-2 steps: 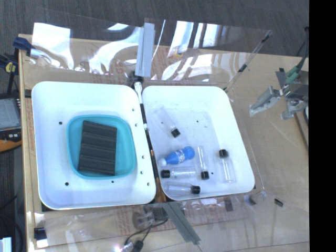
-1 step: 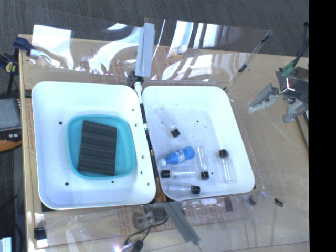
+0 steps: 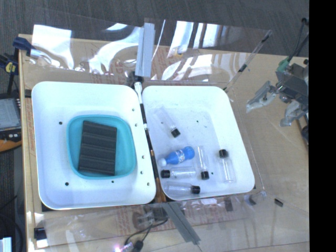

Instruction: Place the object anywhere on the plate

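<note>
Jaws [image 3: 273, 106] hang spread apart and empty at the far right, above the bare surface [image 3: 283, 161], well clear of both bins. Over in the left bin [image 3: 47, 98] sits the blue plate [image 3: 126, 159], and a dark ribbed block [image 3: 97, 148] lies flat on it, far from the jaws. Between them, the right bin [image 3: 231, 114] holds clear vials [image 3: 227, 167] with black caps and a small blue bottle [image 3: 178, 155].

Gripper [image 3: 274, 105] at right, fingers spread
</note>
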Controlling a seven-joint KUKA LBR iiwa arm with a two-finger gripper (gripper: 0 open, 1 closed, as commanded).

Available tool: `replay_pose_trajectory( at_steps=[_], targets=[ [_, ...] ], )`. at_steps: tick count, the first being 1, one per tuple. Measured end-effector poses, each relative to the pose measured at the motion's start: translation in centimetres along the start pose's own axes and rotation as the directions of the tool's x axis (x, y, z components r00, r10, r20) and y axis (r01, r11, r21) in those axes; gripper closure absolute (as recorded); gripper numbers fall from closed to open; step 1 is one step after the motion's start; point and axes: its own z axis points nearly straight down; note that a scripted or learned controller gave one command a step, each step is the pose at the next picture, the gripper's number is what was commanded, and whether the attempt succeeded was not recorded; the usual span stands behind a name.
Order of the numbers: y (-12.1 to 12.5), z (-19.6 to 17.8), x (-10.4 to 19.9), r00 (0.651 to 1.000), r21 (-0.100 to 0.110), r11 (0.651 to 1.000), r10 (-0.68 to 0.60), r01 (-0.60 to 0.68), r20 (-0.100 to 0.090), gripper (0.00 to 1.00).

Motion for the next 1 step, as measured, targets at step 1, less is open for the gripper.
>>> replay_pose_trajectory(
  at_steps=[1],
  targets=[
    [-0.15, -0.02, 0.27, 0.992, -0.001, 0.992, 0.129, -0.129, 0.000, 0.00]
  ],
)
